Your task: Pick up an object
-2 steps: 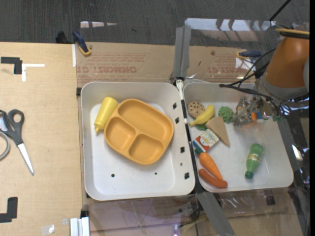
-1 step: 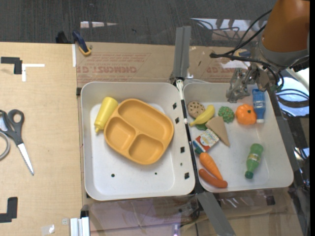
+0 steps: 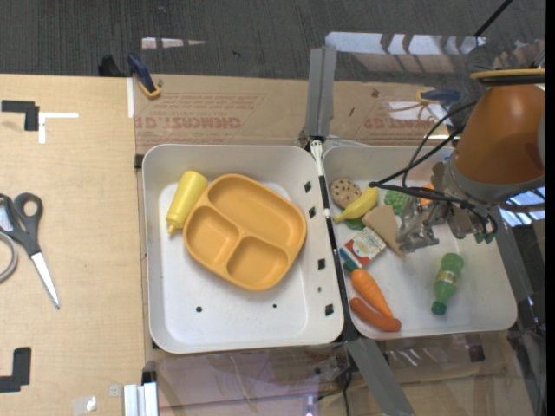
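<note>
Hovering at right-centre of frame over the crowded right bin [image 3: 494,319], the hand [image 3: 416,232], grip state unclear, risks nudging the tan block [image 3: 380,225] or snagging the banana [image 3: 361,204] instead of lifting cleanly.

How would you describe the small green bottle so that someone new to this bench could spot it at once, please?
Look in the right-hand white bin, the one the arm reaches into. Near its front right area, just below the gripper, lies the green bottle. It is the bin's one bottle, green with a yellow label, apart from the carrot to its left.
</note>
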You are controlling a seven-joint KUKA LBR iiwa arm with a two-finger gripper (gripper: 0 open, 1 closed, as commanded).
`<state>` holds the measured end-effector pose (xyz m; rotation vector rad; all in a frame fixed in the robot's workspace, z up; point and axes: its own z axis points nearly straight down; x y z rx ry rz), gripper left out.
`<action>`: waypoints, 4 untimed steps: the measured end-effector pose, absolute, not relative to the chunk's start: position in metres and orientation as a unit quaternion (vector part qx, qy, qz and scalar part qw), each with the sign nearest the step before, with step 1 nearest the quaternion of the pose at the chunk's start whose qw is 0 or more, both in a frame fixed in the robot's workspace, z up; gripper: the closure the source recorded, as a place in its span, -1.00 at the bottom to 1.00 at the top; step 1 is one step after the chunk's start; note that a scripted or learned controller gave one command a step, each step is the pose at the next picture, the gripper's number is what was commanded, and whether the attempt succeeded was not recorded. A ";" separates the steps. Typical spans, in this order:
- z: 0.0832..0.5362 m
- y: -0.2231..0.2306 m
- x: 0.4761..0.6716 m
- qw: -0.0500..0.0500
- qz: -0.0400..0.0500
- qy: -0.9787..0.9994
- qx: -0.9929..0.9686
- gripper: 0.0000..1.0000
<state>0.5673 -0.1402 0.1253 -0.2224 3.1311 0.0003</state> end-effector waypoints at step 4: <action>0.095 -0.172 0.641 0.005 0.000 1.000 -0.010 -1.00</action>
